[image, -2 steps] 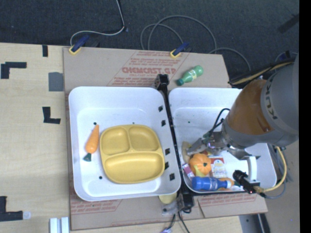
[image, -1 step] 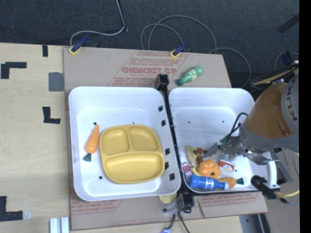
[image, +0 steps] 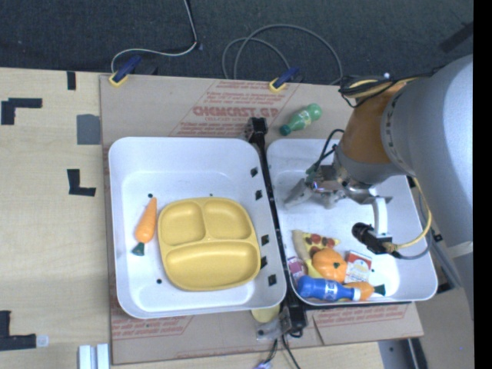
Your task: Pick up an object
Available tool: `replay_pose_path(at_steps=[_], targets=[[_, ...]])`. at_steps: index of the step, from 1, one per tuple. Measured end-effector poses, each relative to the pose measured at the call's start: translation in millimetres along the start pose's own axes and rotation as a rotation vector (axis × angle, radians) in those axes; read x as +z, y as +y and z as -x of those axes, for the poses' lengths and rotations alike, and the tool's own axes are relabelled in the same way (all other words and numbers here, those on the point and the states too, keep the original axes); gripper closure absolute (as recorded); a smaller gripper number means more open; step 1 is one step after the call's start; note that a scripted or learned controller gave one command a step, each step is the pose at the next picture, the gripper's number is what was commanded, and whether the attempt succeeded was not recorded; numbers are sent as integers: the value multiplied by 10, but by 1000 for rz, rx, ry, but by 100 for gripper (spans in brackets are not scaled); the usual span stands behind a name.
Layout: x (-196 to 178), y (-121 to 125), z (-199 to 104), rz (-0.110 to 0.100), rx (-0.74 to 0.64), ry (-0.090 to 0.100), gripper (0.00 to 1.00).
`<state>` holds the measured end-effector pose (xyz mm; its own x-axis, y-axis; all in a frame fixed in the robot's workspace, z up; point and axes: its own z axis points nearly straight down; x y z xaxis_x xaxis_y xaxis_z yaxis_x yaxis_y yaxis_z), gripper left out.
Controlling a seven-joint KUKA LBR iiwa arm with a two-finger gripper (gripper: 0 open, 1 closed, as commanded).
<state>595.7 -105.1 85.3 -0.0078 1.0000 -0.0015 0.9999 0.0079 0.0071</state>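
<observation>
left bin (image: 123, 167): divided tray (image: 209, 243) in the middle, carrot (image: 145, 223) just left of it | right bin (image: 415, 283): bottle (image: 327, 289) at the near edge, round fruit (image: 329, 264) behind it, gripper (image: 306, 189) above the far-left part | bench behind the right bin: small bottle (image: 300, 119)

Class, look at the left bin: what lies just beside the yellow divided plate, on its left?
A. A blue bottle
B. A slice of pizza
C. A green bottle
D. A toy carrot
D. In the left bin, an orange toy carrot with a green top lies just left of the yellow divided plate.
</observation>
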Motion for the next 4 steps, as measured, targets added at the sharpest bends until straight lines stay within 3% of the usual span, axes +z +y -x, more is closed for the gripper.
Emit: replay_pose_path(at_steps=[1, 2, 3, 4], targets=[[-24, -654, 104, 0, 9, -1, 0], [-438, -1027, 1047, -6, 16, -4, 0], [14, -74, 579, -2, 0, 0, 0], [-27, -1105, 348, 0, 9, -1, 0]])
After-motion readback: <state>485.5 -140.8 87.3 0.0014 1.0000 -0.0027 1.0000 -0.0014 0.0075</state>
